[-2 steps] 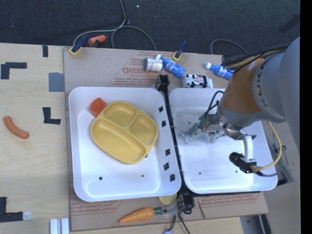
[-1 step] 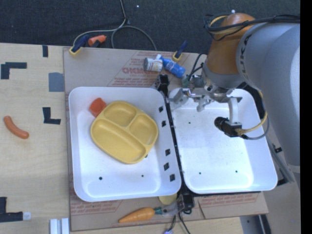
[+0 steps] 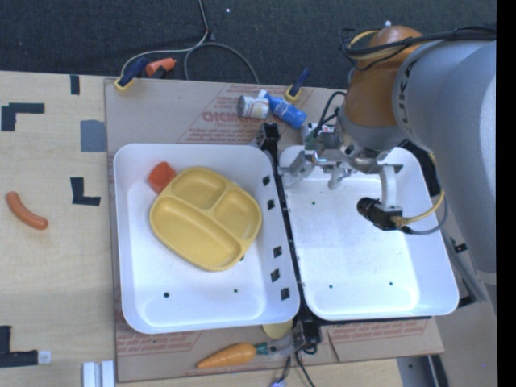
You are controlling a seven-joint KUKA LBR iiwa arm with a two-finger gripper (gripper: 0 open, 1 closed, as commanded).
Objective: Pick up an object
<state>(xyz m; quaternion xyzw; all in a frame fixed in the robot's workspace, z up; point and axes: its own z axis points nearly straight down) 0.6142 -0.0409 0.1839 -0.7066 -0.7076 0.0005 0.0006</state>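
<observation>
The camera view gives us the yellow divided plate [image 3: 206, 216] as our landmark, lying in the left white bin [image 3: 137, 297]. Nearest to us, below the plate and outside the bin's front rim, we see a toy carrot [image 3: 226, 355] on the brown board [image 3: 201, 119] that carries both bins. Touching the plate's upper left edge, inside the same bin, sits a small orange-red block [image 3: 161, 175]. Far to the left of the plate, an orange sausage-shaped toy [image 3: 27, 210] rests on the wooden table [image 3: 48, 280].

To the right of the plate, across the black divider between the bins, is the right white bin [image 3: 363, 289]. Over its far part we find the tool [image 3: 318, 165] at the end of the grey arm [image 3: 451, 135], whose orange band [image 3: 379, 79] sits above the wrist. We cannot tell how far the tool's fingers are spread, and we see nothing between them.

Beyond the plate, past the bins' far rims, a white and blue bottle-like item [image 3: 272, 107] lies on the board. Farther up and left of the plate, a clamp with an orange tip [image 3: 145, 69] sits at the board's corner.
</observation>
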